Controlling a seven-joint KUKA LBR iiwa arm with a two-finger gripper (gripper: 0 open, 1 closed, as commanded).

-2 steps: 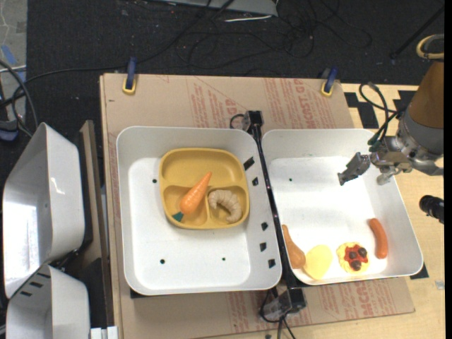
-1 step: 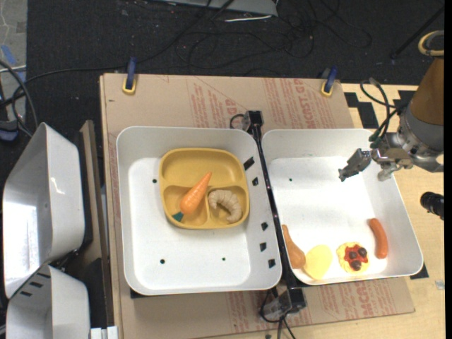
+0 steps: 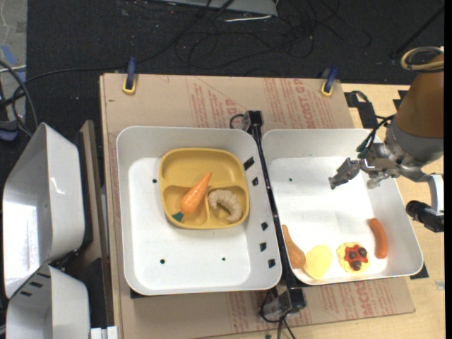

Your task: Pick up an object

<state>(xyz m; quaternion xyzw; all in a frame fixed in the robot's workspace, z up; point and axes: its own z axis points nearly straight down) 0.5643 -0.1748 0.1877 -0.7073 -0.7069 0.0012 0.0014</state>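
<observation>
My gripper (image 3: 347, 174) hangs over the upper middle of the right bin (image 3: 318, 189), reaching in from the right; its dark fingers look spread with nothing between them. Along that bin's front edge lie an orange drumstick-shaped piece (image 3: 292, 248), a yellow round piece (image 3: 318, 260), a small pizza-like toy with red and dark toppings (image 3: 353, 256) and an orange-red sausage (image 3: 379, 237). In the left bin (image 3: 141, 210) sits a yellow divided plate (image 3: 171, 168) holding a carrot (image 3: 195, 193) and a pale shrimp (image 3: 227, 204).
A black divider (image 3: 263, 189) runs between the two bins. Both bins rest on a cardboard-covered board (image 3: 212, 97) with yellow clamps (image 3: 129, 85) at its back edge. White containers (image 3: 39, 210) stand off the bench's left side. Cables lie on the dark floor behind.
</observation>
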